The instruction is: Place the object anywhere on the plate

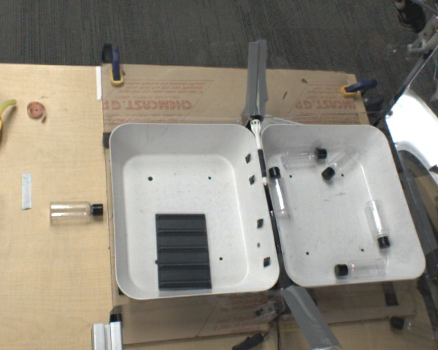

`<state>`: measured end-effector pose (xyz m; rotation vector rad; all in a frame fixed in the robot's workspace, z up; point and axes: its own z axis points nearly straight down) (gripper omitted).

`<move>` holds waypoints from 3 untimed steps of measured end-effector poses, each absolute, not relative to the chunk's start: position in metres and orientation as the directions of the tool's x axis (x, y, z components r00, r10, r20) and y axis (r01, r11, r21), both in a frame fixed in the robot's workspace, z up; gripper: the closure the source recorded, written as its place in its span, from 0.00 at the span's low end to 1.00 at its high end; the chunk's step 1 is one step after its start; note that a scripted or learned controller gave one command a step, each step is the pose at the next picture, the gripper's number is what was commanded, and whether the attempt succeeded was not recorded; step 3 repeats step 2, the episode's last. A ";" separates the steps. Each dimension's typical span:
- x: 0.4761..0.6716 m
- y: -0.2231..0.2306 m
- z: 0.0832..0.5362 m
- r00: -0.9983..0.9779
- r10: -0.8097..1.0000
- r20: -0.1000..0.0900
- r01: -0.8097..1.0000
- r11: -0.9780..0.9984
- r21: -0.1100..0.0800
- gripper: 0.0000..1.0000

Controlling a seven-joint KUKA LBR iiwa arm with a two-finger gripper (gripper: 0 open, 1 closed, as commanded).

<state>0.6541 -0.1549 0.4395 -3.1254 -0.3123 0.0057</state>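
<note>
Clear plastic vials with black caps lie scattered in the right shallow white bin [394, 195]: one vial near the back [304, 156] lying crosswise, a second [337, 167] just beside it and tilted, a third [277, 192] along the bin's left wall, a fourth [377, 226] near the right wall lying lengthwise, and a fifth [358, 270] at the front edge. All five rest flat on the bin floor, apart from one another except the two at the back, which lie close together.

Across the divider, the left shallow white bin [131, 159] holds a dark ribbed rectangular plate [182, 251] toward its front, lying flat with nothing on it.

Both bins sit on a brown cardboard sheet [182, 97] held by clamps at the back. To the left, on the pale wooden table [44, 283], lies another clear vial with a black cap [76, 211], on its side, well apart from the bins.

At the far right edge a white and grey part of the machine [420, 130] shows; the tool's state cannot be told.
</note>
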 end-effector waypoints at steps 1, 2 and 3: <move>0.572 -0.203 0.440 0.980 0.199 -0.005 0.199 -0.980 -0.001 0.00; 0.622 -0.175 0.439 0.980 0.200 -0.004 0.200 -0.980 -0.001 0.00; 0.622 -0.175 0.439 0.980 0.200 -0.004 0.200 -0.980 -0.001 0.00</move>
